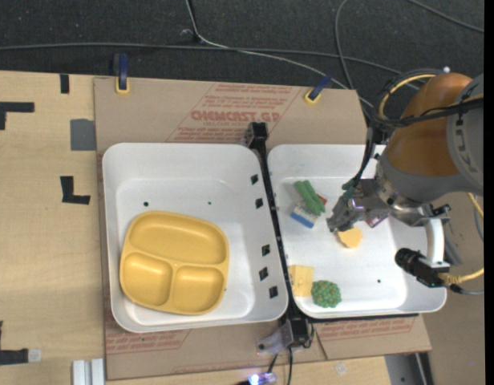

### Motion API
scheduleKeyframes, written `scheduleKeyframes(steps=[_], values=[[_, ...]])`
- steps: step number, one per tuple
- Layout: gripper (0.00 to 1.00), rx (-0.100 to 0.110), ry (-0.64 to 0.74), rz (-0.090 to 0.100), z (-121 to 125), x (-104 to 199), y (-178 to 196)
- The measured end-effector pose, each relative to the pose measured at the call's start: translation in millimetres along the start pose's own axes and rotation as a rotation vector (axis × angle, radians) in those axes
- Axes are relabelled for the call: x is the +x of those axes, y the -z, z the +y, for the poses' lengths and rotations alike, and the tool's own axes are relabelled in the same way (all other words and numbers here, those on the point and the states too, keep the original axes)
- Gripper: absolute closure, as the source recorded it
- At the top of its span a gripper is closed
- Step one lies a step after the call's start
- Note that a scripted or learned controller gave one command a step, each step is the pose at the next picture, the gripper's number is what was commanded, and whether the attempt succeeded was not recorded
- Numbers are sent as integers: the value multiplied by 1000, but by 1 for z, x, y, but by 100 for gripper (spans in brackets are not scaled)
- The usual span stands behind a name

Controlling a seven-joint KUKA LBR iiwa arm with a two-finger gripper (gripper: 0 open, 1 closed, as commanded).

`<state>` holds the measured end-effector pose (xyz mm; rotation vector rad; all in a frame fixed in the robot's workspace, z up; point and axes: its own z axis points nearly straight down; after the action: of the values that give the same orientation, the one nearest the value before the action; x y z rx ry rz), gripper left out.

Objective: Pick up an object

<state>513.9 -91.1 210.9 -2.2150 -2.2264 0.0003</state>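
Note:
In the right bin, my gripper hangs low near the middle, reaching in from the right. A small yellow wedge lies right at its tip, partly under it; I cannot see whether it is gripped or only touched. Just left of the gripper lie a green piece and a small blue piece. Near the bin's front edge sit a yellow block and a green broccoli-like lump.
The left bin holds a yellow divided plate. A black divider runs between the bins. The arm's orange band and grey wrist overhang the right bin's right side, with cables behind.

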Motion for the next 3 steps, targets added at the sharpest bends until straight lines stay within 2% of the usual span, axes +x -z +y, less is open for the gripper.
scheduleKeyframes(steps=[2,3], values=[[100,1,1,1,28,104,-15],[100,0,1,1,35,151,-5]])
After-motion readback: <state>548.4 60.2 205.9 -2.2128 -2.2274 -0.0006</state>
